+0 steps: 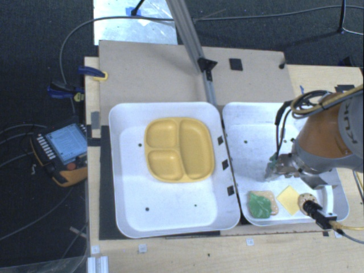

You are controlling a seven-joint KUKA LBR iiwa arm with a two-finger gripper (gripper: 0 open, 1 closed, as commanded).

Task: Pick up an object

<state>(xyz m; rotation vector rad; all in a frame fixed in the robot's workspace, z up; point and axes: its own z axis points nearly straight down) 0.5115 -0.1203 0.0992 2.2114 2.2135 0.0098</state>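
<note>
The arm (335, 135) was a thick, rounded body, grey along its upper shell, with a broad orange band (318, 144) wrapped around it above the wrist — the band looked glossy and caught a soft highlight. Black cables (284, 114) looped out from its upper side, bundled with a thinner yellowish lead that ran along the top edge. Below the band sat a paler grey wrist piece, blocky and angular. The gripper (274, 168) at its tip was small, dull metal-grey (its details too blurred to make out) — darker than the casing behind it.
</note>
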